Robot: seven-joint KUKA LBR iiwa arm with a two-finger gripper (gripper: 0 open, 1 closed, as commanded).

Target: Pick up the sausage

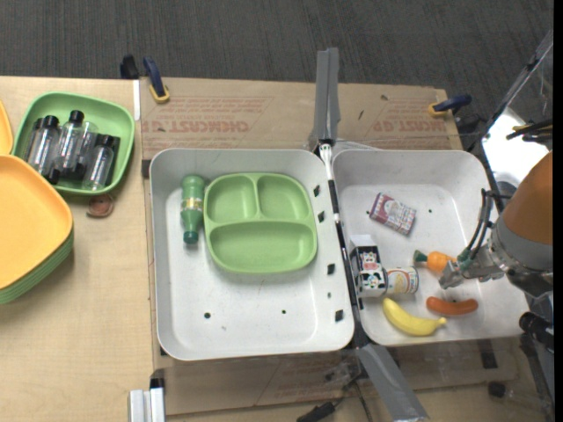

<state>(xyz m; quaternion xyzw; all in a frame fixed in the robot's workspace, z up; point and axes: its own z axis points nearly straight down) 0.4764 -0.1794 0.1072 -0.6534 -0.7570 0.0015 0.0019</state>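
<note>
The sausage (451, 305), short and red-orange, lies flat near the front right of the right bin (440, 170). My gripper (452, 275) hangs just above and behind it, at the end of the grey arm with the orange band (537, 214) coming in from the right. Nothing shows between the sausage and the bin floor, and it looks untouched. A yellow banana (412, 318) lies close to its left.
An orange carrot-like toy (433, 259) sits beside the gripper, with a small can (401, 281), a carton (368, 267) and a pink packet (392, 213) further left. The left bin (246, 323) bears a green divided plate (260, 222) and a green bottle (192, 207).
</note>
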